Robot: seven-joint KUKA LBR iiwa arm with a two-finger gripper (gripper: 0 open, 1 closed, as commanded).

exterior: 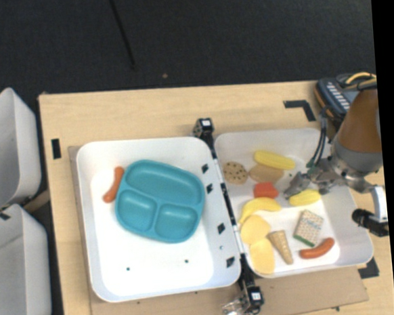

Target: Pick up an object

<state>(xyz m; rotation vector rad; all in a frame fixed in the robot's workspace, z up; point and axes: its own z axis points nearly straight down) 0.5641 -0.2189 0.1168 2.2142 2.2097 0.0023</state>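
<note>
My gripper (310,180) hovers low over the right bin (353,243), near its right-hand middle, with the fingers spread and nothing seen between them. A small yellow piece (304,197) lies just in front of it, and a red piece (265,190) is to its left. Other toy foods in this bin are a yellow corn-like piece (274,159), a brown cookie (235,172), a tan piece (265,173), a yellow banana shape (262,206), yellow discs (255,228), a cone (281,245), a green-and-white cracker box (308,226) and a red sausage (317,248).
The left bin (97,263) holds a teal divided plate (160,200) and an orange sausage (113,184) by its left wall. The arm's grey and orange wrist (358,134) stands over the right bin's far right edge. Black clips (221,206) line the wall between the bins.
</note>
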